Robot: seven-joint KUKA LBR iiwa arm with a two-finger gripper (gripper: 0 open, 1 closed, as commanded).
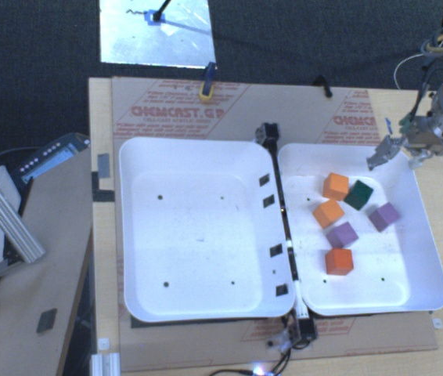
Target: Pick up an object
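Pincer (400, 153) — fingers apart, holding nothing — hovers over right bin (421, 276), above green block (358, 195).

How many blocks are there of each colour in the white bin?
Orange: 3, at the top, in the middle and at the bottom
Purple: 2, one on the right and one lower down
Green: 1
Total: 6 blocks, all in the right bin
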